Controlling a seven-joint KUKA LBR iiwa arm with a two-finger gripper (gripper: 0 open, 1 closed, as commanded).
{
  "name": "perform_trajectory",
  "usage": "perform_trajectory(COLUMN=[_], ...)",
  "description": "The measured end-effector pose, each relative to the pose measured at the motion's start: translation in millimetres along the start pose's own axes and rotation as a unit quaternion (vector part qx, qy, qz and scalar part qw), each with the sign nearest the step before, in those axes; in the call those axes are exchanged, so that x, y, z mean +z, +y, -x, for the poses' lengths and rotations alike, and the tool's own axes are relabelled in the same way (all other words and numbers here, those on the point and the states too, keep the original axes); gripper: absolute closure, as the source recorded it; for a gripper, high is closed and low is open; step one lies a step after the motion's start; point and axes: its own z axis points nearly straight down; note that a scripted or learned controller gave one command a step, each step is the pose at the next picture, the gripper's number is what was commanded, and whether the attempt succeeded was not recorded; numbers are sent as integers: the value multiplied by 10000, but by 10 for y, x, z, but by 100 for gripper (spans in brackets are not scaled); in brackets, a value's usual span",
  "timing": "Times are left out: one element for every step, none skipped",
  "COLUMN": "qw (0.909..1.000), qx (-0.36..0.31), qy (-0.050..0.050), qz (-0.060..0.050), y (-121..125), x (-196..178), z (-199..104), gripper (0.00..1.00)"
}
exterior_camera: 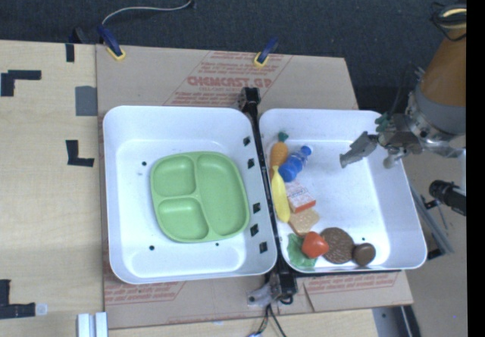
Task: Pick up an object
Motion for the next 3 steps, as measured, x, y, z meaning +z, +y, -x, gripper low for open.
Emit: perform_trajectory(qw=[10000,10000,10000], qx=[-2,5,4], qy=[1,-11,-19], qz=[-12,14,21], y=[683,556,560], x=[1024,1803,1707], z=[-451,-437,-435], gripper=[0,0,100])
